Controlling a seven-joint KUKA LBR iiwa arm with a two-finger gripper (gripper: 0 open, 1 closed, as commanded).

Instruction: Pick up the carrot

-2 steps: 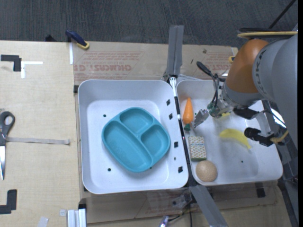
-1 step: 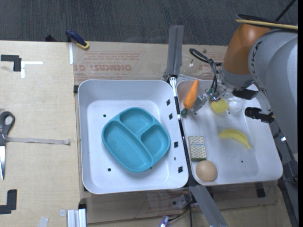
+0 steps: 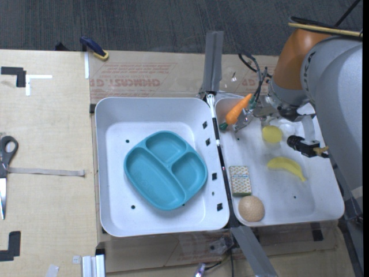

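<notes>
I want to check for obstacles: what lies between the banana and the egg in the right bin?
In the camera view, only bare white bin floor lies between the banana and the egg. The sponge sits off to the side.

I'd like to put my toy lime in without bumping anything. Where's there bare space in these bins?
Left bin: bare floor rings the blue plate, widest toward the near-left corner. Right bin: open floor between the banana and egg. Its far end is crowded: carrot, lemon, gripper.
</notes>
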